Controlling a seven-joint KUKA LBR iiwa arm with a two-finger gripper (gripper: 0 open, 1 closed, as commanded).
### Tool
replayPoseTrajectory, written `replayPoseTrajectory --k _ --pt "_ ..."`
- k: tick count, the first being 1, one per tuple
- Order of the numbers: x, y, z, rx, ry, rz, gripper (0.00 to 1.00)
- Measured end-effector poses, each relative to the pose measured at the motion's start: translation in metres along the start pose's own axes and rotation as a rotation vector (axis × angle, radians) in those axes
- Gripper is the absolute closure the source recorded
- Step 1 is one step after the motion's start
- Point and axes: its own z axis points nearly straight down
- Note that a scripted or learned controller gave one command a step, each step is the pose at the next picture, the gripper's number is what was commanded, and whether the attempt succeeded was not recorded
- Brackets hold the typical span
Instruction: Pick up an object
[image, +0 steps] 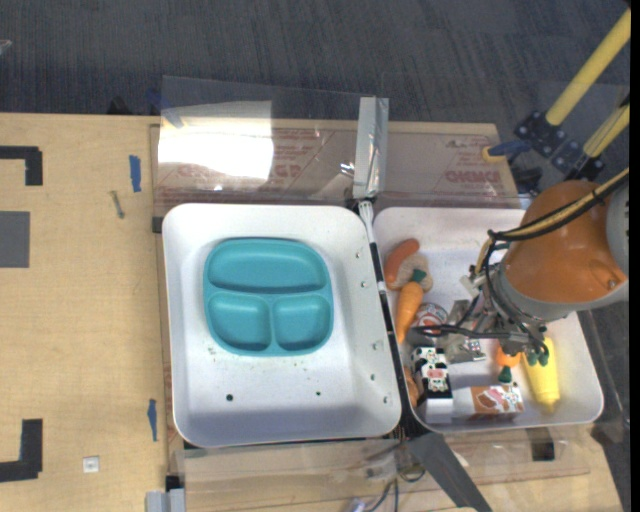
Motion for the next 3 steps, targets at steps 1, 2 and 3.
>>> replayPoseTrajectory --k 1,2,3 --pt "0.004 -0.056 -0.069 -0.006 0.017 -0.341 1.0" --pt "0.005 -0.055 -0.068 -0.009 0.019 -0.344 0.0" --pt "0.01 -0.057 -0.007 -0.008 0.017 -0.38 0.0"
